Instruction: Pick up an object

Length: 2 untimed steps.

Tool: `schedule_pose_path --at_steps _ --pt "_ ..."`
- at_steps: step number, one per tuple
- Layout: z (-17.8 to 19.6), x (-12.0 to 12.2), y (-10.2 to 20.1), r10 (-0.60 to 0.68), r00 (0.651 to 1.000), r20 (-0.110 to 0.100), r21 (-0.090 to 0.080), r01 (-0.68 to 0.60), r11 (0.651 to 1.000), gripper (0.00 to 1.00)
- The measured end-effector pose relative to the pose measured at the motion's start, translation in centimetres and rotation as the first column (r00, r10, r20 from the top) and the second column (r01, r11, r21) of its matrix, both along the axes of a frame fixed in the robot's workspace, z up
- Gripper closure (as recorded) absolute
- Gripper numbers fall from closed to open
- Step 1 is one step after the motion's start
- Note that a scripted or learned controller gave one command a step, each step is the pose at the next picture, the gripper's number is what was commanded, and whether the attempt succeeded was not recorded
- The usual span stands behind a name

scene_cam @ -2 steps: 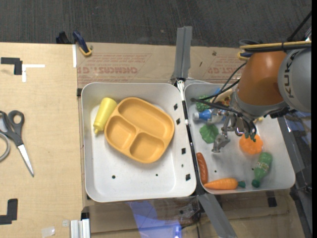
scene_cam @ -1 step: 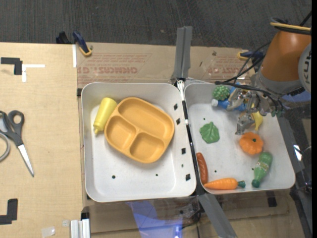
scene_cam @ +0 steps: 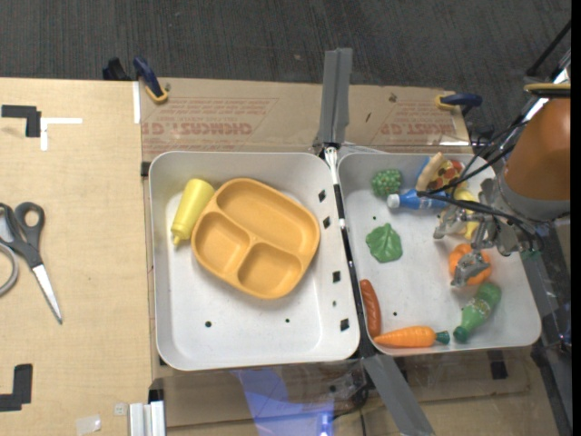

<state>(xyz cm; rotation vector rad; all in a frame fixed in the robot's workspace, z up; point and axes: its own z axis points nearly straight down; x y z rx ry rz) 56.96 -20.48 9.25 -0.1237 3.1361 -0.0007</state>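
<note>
A single fixed camera looks down from above the worktop (scene_cam: 73,243) at a slant, its gaze tipped toward the far edge, where dark floor (scene_cam: 272,16) fills the top of the frame. It stands far enough off to take in both white bins whole, the left bin (scene_cam: 245,334) near the middle and the right bin (scene_cam: 413,289) toward the right side. The arm (scene_cam: 545,153) enters from the right edge, and scissors (scene_cam: 32,252) lie at the left margin.
</note>
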Motion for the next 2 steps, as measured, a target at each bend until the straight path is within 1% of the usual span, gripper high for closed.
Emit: schedule_pose_path --at_steps 1,2 --pt "1.1 -7.2 0.0 -0.032 0.998 0.045 0.0 0.032 0.999 0.0" --pt "0.2 1.8 -1.5 -0.048 0.999 0.002 0.001 0.048 0.999 0.0"
